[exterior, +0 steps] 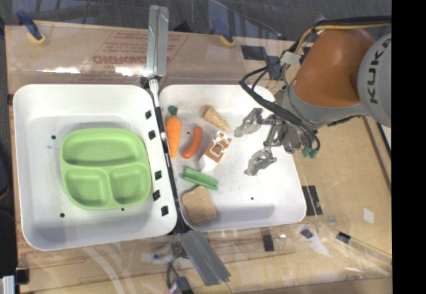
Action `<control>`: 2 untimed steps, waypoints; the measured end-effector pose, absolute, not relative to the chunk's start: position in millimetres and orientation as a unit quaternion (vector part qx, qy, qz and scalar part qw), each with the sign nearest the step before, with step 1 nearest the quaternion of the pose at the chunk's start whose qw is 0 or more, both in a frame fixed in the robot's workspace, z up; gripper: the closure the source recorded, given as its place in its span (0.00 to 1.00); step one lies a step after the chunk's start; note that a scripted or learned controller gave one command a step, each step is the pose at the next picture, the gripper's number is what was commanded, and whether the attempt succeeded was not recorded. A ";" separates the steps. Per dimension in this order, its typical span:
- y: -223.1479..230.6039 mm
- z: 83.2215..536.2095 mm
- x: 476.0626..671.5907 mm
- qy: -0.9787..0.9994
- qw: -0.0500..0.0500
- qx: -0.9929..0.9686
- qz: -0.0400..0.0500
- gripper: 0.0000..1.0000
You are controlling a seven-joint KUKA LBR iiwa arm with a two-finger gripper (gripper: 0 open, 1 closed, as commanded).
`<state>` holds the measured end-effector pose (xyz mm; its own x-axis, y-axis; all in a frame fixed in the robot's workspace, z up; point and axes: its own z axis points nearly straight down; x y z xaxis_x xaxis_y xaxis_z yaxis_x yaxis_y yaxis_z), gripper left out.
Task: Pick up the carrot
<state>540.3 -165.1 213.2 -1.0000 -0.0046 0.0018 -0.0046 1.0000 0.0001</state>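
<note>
An orange carrot (173,134) with a green top lies along the left wall of the right bin (279,203), pointing toward the front. My gripper (254,143) hangs over the right half of that bin, well to the right of the carrot. Its two fingers are spread apart, one finger (247,122) farther back and the other nearer the front, with nothing between them.
Beside the carrot lie a red sausage (192,142), a small carton (216,148), a wedge of bread (215,118), a green bean pod (201,178) and a toast slice (198,205). The left bin (33,219) holds a green divided plate (105,167).
</note>
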 end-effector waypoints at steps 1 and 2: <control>-130.5 92.0 578.6 -0.996 -0.001 -0.086 0.000 0.00; -129.1 103.0 579.9 -0.997 -0.002 -0.082 0.000 1.00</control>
<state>579.9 -129.1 103.0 -0.9865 0.1637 -0.0038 0.1637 0.9865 -0.0003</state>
